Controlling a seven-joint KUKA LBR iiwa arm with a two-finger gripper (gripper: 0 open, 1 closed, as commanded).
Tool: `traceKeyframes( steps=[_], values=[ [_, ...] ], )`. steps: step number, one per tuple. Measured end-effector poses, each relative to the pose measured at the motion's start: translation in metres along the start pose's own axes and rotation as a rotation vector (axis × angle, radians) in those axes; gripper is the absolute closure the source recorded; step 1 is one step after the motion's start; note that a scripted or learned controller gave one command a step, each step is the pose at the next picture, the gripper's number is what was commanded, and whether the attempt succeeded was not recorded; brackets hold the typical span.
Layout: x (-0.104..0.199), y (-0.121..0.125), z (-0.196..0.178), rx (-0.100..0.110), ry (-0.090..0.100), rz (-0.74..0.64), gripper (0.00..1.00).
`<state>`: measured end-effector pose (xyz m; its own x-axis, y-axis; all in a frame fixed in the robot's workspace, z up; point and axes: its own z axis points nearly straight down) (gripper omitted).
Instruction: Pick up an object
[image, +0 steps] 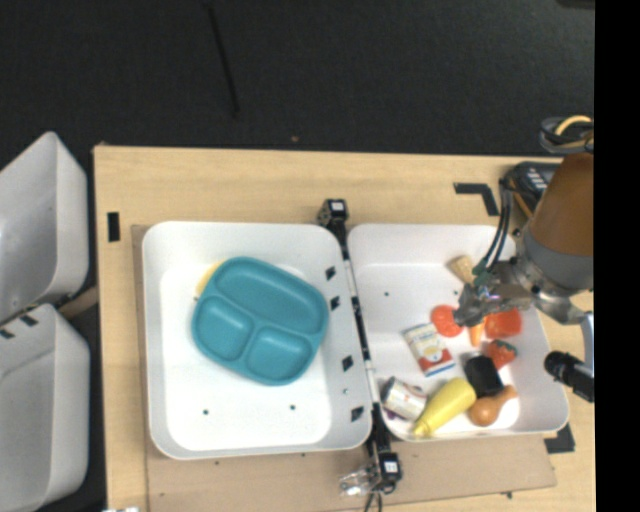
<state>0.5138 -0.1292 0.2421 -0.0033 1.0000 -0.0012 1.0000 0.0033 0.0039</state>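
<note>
The right bin (400, 262) holds a jumble of small objects. My gripper (477, 304) hangs low over its right half, between a round orange-red piece (446, 320) and an orange block (506, 323). A small white carton (427, 347) lies just left of and below the gripper. Along the bin's front lie a yellow squeeze bottle (446, 402), a black object (484, 375), a brown rounded object (489, 408) and a small can (403, 397). A tan piece (460, 267) rests behind the gripper. Whether anything sits in the gripper is hidden.
The left bin (170, 400) carries a blue divided plate (262, 320) with a yellow edge (206, 276) peeking from under its far left side. A ridge with black clips (350, 320) separates the two bins. The arm's grey and orange body (565, 225) overhangs the right bin's far right corner.
</note>
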Motion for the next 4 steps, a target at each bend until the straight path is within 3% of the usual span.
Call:
traceKeyframes(
  steps=[1, 2, 3, 4],
  values=[
    [0.055, 0.003, -0.008, 0.0, 0.002, -0.005, 1.0],
    [0.056, 0.003, 0.011, 0.005, 0.0, 0.001, 1.0],
    [0.063, 0.01, -0.009, 0.002, 0.001, -0.001, 1.0],
    [0.064, 0.01, 0.01, 0.006, 0.0, 0.003, 1.0]
  ],
)
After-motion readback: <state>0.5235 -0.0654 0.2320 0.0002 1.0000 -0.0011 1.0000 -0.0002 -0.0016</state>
